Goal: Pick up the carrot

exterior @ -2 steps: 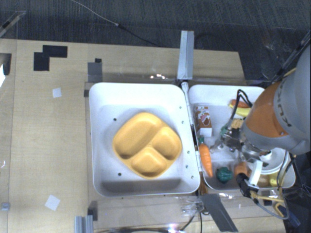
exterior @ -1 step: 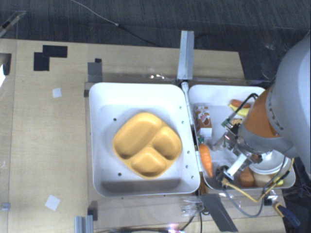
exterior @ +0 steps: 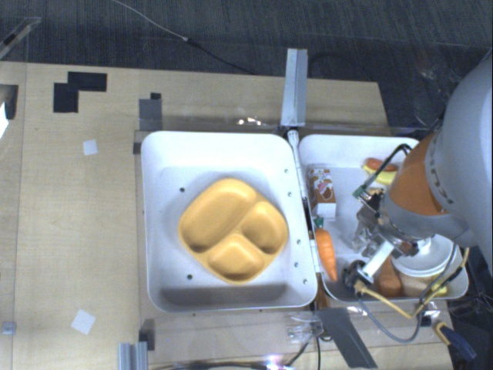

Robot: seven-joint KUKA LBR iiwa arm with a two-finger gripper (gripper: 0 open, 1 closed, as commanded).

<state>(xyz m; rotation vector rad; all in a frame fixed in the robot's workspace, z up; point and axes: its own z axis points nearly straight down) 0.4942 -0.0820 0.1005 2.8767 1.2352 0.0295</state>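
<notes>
Orange and tapered, the carrot [exterior: 326, 254] lies lengthwise against the left wall of the right bin [exterior: 347, 142], near its front corner. Just beside it hangs the gripper [exterior: 369, 239]; whether it is open or closed cannot be told. A white bowl [exterior: 428, 259] is half hidden under the grey arm. In the left bin [exterior: 154, 206] sits a smooth yellow three-compartment plate [exterior: 233, 228]. Farther back, a small carton [exterior: 322, 192] bears print too small to read.

The carrot [exterior: 326, 254] is small and orange; it lies lengthwise against the right bin's [exterior: 339, 149] left wall, near that bin's front corner.
</notes>
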